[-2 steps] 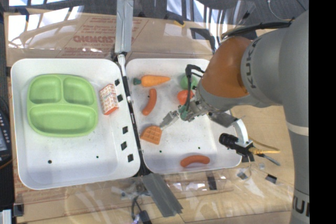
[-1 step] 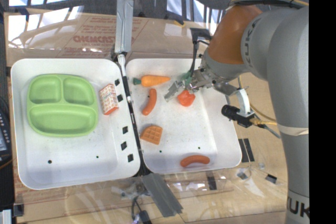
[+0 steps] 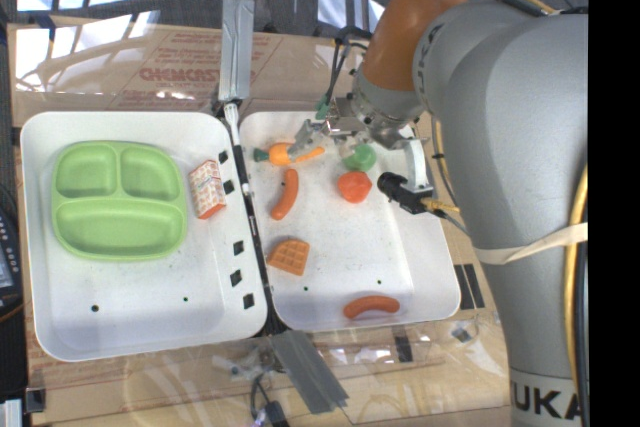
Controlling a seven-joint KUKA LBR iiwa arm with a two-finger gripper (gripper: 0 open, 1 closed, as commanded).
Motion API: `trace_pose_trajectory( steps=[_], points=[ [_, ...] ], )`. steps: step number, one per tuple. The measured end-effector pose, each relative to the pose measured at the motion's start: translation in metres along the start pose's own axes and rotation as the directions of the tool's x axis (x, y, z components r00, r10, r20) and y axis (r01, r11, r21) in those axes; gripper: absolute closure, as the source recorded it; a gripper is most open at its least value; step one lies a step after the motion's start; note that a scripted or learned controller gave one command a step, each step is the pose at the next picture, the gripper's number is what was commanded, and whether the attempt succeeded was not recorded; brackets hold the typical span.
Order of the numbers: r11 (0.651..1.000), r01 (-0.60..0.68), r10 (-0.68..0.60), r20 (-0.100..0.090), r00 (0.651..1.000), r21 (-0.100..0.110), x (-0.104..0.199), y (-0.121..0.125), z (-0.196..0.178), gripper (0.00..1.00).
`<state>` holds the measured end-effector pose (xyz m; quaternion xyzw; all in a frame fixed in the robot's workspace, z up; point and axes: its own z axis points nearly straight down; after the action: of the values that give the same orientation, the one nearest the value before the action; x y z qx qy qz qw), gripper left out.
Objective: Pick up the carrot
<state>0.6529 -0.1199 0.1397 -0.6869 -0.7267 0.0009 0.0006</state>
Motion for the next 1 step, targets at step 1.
trace_pose_trajectory(
  steps=[1],
  points=[
    [0.932,-0.363,0.363,-0.004,0.932,0.002,0.0125,0.0062,0.0413,0.0]
  ],
)
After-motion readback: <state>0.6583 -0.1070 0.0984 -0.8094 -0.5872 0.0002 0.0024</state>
